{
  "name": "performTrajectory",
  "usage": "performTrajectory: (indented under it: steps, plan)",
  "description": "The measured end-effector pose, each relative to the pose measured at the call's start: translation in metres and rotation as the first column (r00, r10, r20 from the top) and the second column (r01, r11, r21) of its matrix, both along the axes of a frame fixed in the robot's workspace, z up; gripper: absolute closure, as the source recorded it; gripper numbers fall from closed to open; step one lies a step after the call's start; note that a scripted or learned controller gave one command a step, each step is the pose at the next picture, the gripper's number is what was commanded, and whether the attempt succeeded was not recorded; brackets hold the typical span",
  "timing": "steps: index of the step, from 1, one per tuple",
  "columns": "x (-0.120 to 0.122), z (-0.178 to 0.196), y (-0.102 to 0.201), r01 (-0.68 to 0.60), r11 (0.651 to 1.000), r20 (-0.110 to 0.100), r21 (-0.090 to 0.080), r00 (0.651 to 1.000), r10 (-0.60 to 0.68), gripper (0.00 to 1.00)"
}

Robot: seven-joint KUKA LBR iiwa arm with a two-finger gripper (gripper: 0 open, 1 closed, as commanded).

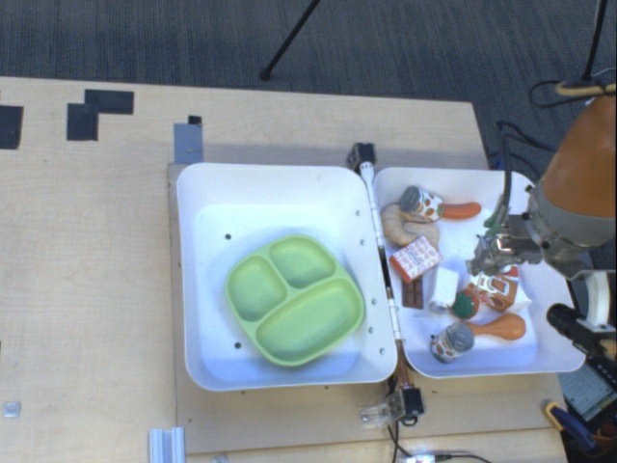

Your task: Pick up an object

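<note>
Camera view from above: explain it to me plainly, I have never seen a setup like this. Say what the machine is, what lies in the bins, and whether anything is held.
One camera looks down at a slant on a wooden bench. The grey and orange machine at the right is a robot arm; its claw hangs over the right bin. That bin holds small toys, among them a red-and-white box, an orange carrot-like piece and a small green ball. The left bin holds a green divided plate. I see nothing clearly gripped; the claw's state is unclear.

A divided plate [294,300] lies in the left bin [202,258], while the right bin [549,355] beside it holds a jumble of toy foods [416,257] under the gripper [494,252].
</note>
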State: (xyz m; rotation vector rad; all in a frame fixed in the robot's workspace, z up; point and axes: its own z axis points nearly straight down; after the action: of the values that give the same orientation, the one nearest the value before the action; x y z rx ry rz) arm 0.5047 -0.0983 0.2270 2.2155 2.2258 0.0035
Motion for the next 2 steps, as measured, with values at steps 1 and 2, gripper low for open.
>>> performTrajectory:
  steps: [1,2]
  plan:
    - [0.000,0.000,0.000,0.001,1.000,0.000,0.000,1.000,-0.001,0.00]
    - [-0.014,-0.015,-0.071,0.003,1.000,0.000,-0.002,1.000,-0.003,0.00]
